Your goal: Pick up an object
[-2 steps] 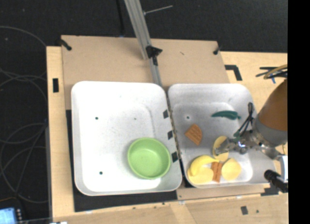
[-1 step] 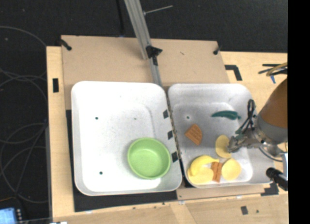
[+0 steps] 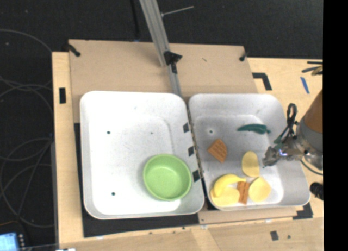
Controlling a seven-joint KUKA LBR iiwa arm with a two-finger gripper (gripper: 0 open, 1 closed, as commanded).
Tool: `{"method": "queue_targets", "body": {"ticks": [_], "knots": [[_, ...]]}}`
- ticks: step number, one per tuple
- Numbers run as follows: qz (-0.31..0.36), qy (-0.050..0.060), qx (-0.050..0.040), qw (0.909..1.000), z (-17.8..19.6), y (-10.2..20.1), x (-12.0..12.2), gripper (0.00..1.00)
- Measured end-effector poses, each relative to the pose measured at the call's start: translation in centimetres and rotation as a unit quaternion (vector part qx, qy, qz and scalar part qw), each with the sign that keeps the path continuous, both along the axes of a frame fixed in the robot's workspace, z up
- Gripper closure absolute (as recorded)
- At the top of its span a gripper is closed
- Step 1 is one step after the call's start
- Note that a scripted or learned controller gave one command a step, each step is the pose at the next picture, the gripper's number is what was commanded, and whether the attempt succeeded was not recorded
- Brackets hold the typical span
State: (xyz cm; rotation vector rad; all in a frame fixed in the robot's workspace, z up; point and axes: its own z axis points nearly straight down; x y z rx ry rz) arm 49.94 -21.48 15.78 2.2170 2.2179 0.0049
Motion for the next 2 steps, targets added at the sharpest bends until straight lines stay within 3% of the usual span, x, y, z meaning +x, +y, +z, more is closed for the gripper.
{"method": "queue_targets", "body": {"ticks": [2], "knots": [[0.002,0.000,-0.0003,1.0000,9.5,0.5,-0.3,1.00]]}}
